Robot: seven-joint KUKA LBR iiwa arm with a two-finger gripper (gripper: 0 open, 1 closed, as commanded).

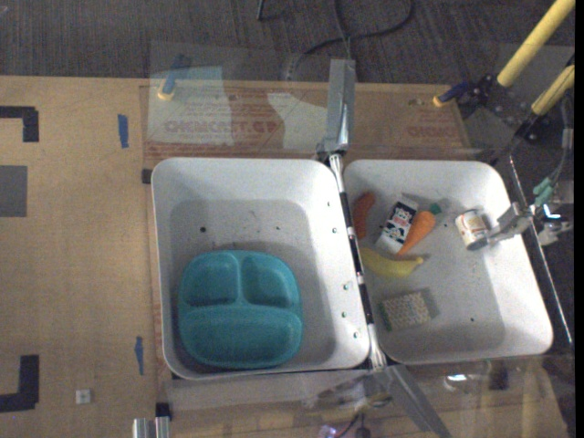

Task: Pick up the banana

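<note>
Well left of gripper (493, 231), in right bin (474, 336): banana (392, 264), beside carrot (418, 231). Finger state: cannot tell. I judge it light, soft, curved; grip mid-body.

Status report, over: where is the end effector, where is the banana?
End effector low at right bin's right side, apart from banana. Banana flat by right bin's left wall. Carrot and milk carton just above it.

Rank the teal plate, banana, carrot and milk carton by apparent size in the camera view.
1. Teal divided plastic plate
2. Yellow banana
3. Orange carrot and small white milk carton: these look alike, so no ranking between them.
</note>
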